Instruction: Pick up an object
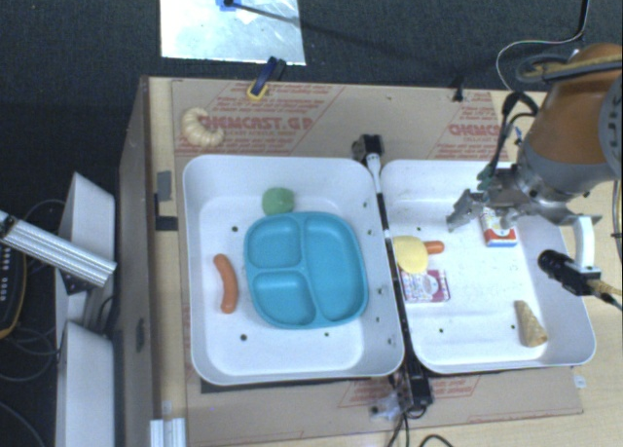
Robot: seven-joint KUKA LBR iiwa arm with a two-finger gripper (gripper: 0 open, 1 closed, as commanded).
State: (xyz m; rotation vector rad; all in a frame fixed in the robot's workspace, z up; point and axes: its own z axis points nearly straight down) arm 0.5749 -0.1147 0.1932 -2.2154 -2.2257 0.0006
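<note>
The gripper [492, 209] hangs over the right bin [565, 343], just above a small red-and-white carton [499, 234]; whether its fingers are parted I cannot tell. The flat, boxy carton lies near the bin's back, its long axis unclear. A smooth blue divided tray [304, 269] fills the left bin [209, 241].

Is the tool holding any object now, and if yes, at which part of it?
It cannot be told: the tool hangs over the right bin, its tip unclear.

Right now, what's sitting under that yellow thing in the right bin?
The yellow object overlaps the top edge of a flat pink-and-white packet, with an orange piece beside it. Whatever lies directly beneath it is covered.
</note>
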